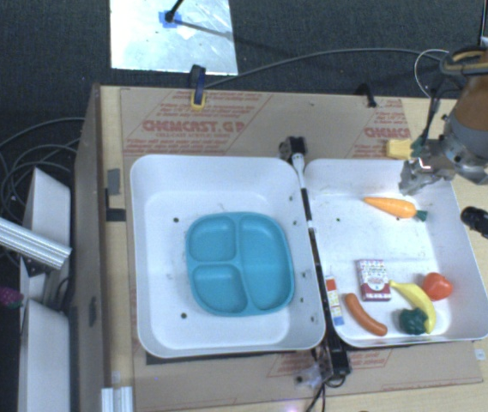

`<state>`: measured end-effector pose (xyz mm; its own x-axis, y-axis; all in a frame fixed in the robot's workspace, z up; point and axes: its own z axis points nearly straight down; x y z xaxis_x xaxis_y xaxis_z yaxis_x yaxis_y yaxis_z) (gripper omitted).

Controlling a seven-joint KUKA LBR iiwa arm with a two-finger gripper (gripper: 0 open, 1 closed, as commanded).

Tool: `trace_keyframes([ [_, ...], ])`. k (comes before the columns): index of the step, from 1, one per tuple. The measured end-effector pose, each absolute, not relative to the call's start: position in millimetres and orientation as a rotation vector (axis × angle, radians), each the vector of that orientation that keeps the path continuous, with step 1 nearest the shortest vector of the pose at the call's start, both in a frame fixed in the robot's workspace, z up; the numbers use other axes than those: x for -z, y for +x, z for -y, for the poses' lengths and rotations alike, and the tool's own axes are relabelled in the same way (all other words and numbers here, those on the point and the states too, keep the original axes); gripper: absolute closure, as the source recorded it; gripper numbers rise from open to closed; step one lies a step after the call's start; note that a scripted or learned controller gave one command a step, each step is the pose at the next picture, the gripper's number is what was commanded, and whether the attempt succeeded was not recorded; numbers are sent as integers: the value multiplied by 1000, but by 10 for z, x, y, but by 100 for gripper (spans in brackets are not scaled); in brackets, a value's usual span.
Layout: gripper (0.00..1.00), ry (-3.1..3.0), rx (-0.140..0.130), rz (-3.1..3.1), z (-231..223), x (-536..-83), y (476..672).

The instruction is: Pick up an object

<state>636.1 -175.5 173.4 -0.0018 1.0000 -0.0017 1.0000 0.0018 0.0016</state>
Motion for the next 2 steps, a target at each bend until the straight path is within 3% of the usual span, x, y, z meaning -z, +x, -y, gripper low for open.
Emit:
trace_keyframes([
  [1,100,2212,-4,-2222,1754,-1850,6373],
  [2,100,2213,-5,-2225,1437,-2001,6651],
])
